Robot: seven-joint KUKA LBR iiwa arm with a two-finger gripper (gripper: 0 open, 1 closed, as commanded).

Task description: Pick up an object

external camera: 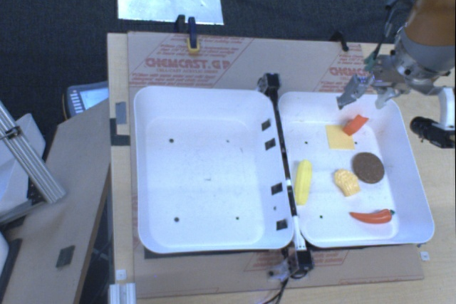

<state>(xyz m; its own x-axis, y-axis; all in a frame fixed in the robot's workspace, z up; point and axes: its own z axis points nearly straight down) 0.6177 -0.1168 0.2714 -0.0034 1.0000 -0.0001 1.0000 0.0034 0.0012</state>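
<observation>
You are looking at the gripper (367, 90) hanging over the far corner of the right bin (420, 221), its two fingers spread apart and gripping nothing. The orange carrot piece (355, 124) is lying just below and slightly nearer you than the fingertips, touching the yellow cheese slice (340, 137). For a clean pick, you are wanting the fingers straddling the carrot's narrow width, dropping straight down. The bin's far wall is sitting close behind the gripper, so room is tight there. Further forward, the brown cookie (369, 168), corn (347, 182), banana (303, 181) and red chili (372, 216) are lying well apart.
</observation>
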